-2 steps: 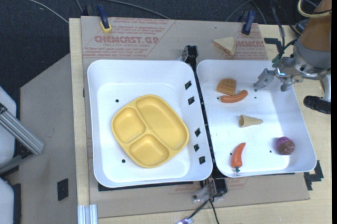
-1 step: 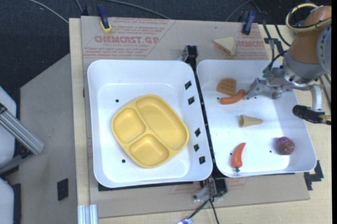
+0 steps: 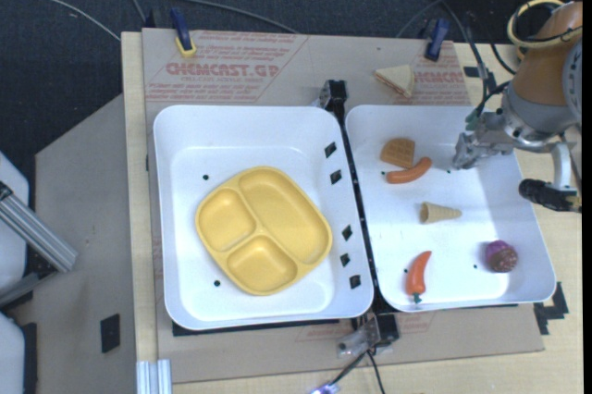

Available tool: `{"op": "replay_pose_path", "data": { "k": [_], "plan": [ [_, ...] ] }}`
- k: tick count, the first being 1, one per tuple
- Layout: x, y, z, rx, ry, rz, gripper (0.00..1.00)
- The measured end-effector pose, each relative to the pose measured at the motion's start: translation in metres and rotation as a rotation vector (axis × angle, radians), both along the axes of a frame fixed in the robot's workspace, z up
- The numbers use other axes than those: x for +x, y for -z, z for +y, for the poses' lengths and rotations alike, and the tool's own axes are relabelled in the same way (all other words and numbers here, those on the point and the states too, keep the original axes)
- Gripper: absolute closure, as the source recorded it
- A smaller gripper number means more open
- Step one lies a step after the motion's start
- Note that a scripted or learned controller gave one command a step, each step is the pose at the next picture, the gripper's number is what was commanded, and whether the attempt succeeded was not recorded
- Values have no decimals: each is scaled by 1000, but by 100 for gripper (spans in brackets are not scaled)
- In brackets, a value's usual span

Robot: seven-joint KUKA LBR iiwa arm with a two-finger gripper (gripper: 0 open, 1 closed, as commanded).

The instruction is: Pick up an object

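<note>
Left bin point(image 3: 176, 198): yellow divided tray point(image 3: 264, 228). Right bin point(image 3: 527, 240): gripper point(image 3: 465, 152), finger state indiscernible; just beside it toast point(image 3: 399, 152) and sausage point(image 3: 408, 171); farther off cone point(image 3: 439, 213), chilli point(image 3: 418, 273), purple ball point(image 3: 501, 256)

The grey arm point(image 3: 541, 92) with its orange band reaches in from the right, end effector point(image 3: 465, 152) pointing down-left.

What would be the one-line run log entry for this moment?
two-finger gripper: above right white bin, nothing held | nearest: orange sausage | yellow divided plate: left bin
</note>
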State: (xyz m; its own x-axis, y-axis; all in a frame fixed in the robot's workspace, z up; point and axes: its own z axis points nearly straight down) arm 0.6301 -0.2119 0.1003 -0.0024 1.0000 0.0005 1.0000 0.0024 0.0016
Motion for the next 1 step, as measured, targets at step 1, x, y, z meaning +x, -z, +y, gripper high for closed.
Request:
{"op": "replay_pose_path", "data": {
  "k": [1],
  "plan": [
    [-1,-64,-5,-3,3,-6,100]
  ]
}}
